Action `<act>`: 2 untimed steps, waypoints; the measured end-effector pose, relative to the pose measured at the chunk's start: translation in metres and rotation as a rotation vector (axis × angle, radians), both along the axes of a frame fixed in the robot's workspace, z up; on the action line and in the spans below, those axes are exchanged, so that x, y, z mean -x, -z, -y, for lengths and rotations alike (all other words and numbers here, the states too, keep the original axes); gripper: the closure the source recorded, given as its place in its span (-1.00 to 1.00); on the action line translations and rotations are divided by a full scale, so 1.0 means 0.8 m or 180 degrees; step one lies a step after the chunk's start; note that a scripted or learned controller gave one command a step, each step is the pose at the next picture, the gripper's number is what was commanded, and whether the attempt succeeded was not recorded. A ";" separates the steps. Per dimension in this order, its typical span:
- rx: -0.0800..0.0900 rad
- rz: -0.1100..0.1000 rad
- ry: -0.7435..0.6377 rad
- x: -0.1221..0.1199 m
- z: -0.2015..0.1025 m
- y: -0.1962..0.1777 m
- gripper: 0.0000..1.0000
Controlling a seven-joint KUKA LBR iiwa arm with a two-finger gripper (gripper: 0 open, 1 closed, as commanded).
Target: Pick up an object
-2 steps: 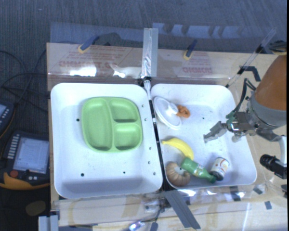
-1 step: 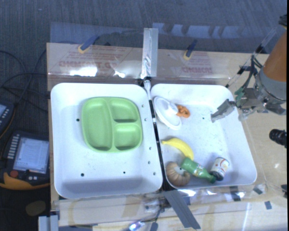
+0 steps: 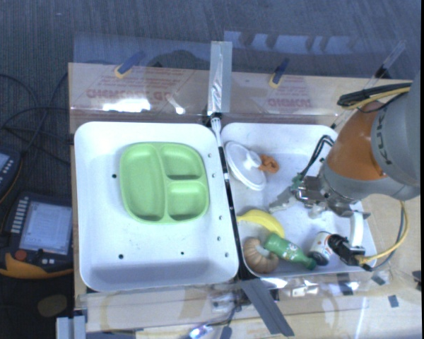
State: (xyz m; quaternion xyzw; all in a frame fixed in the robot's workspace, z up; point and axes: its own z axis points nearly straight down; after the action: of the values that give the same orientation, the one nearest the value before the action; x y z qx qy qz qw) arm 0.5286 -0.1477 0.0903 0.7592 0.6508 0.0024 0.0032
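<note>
Right white bin (image 3: 297, 136) holds the banana (image 3: 262, 222) just left of the gripper (image 3: 291, 198), whose opening I cannot tell.

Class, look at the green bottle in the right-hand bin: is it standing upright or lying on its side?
Lying on its side. The green bottle stretches lengthwise across the right bin's floor, below the banana.

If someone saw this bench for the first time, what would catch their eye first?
Probably the bright green divided plate, lying alone in the left bin. Next, the arm's orange band over the right bin, where a banana, a green bottle and a white bowl crowd together. The gripper hangs just right of the banana.
</note>
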 end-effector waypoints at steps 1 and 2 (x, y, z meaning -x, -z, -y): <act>-0.0004 -0.0033 -0.0916 -0.045 -0.050 -0.021 -1.00; 0.0008 0.0015 -0.0628 0.051 -0.047 0.000 -1.00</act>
State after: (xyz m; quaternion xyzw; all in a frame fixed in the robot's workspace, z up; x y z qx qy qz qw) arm 0.4878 -0.1098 0.0902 0.6914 0.7224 0.0037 0.0054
